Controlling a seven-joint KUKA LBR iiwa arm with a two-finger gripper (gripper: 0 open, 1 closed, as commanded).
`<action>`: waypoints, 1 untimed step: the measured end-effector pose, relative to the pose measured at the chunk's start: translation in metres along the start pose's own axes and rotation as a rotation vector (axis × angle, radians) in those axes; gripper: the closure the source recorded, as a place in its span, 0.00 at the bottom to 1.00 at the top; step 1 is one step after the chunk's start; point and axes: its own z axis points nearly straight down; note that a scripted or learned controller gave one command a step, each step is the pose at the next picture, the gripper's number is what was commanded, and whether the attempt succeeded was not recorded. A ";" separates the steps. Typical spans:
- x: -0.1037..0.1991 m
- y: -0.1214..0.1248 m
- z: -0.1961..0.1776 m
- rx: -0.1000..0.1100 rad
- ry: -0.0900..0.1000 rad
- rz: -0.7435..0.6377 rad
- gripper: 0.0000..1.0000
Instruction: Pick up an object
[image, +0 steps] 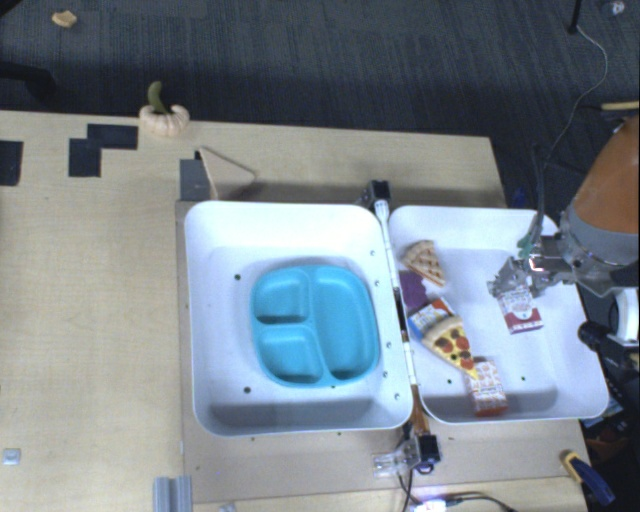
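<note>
Pizza slice lies diagonal, tip toward the right bin's near-right corner.

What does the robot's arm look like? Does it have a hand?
The arm comes in from the right. It is grey, with a wide orange band above the wrist. At its tip is a small hand made of shiny silver metal, with a tiny pinkish light near it. Black parts sit lower on the right.

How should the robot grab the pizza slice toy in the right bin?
Probably from straight above, closing across the narrow width of the pizza slice. It lies flat and slanted on the floor of the right bin, so there is no edge to reach from the side. Other small toys sit close by, so mid-slice looks safest.
</note>
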 end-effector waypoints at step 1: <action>0.076 -0.007 -0.043 0.001 0.001 -0.001 1.00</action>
